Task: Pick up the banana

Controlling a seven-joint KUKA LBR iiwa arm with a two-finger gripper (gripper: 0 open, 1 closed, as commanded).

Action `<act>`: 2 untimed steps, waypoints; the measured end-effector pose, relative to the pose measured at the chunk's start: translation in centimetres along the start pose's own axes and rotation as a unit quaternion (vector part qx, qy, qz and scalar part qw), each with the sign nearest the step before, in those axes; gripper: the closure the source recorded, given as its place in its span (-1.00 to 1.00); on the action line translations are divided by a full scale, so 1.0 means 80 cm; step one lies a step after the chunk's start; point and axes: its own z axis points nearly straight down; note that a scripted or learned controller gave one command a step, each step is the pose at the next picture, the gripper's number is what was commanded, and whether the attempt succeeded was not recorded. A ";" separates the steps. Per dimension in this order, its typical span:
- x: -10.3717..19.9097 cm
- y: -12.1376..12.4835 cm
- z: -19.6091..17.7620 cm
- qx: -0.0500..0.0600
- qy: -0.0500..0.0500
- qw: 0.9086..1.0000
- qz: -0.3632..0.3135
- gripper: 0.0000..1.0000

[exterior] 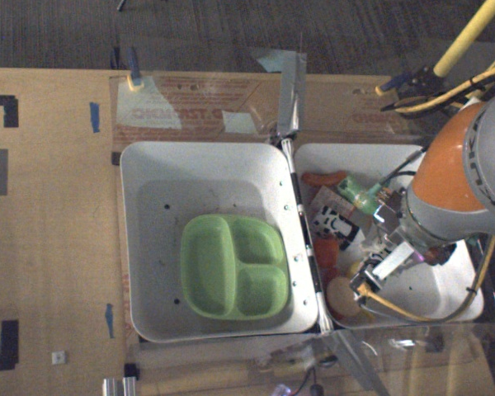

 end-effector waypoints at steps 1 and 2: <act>0.109 -0.103 -0.002 -0.002 0.003 0.999 0.042 1.00; 0.143 -0.133 0.039 0.004 0.010 0.995 0.103 1.00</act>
